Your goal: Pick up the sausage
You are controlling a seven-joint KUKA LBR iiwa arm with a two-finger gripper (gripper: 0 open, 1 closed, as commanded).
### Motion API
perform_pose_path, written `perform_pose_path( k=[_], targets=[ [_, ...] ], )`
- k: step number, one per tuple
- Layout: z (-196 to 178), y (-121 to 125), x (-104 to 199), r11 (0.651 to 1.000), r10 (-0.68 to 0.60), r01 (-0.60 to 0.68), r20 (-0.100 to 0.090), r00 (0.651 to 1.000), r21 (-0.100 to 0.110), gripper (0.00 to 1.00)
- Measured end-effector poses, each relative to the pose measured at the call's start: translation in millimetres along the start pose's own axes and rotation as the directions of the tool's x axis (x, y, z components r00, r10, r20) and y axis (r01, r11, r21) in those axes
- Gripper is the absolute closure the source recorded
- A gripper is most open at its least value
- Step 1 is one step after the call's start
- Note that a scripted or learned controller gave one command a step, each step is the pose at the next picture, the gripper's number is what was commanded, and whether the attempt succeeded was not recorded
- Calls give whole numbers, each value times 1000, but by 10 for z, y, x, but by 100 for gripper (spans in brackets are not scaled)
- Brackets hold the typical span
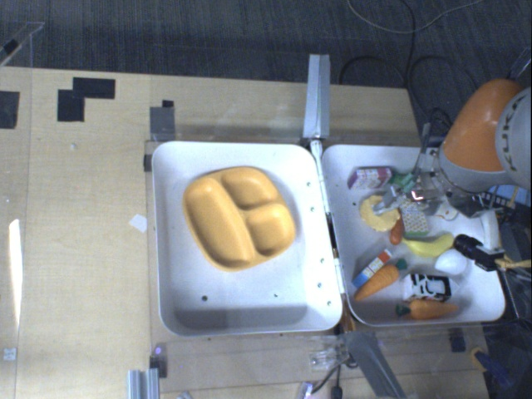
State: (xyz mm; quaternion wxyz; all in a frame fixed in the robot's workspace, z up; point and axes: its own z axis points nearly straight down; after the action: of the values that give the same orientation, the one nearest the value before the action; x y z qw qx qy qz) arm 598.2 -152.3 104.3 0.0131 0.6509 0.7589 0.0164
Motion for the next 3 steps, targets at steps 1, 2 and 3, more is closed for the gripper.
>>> perform_pose_path(
  k=[1, 2, 3],
  targets=[
    [-6, -47, -10, 1000, -2, 2, 0, 1000, -8, 0],
    [-4, -68, 16, 1000, -1, 1, 6, 1000, -8, 0],
    [-7, -59, -30, 999, -51, 51, -3, 999, -1, 0]
  ],
)
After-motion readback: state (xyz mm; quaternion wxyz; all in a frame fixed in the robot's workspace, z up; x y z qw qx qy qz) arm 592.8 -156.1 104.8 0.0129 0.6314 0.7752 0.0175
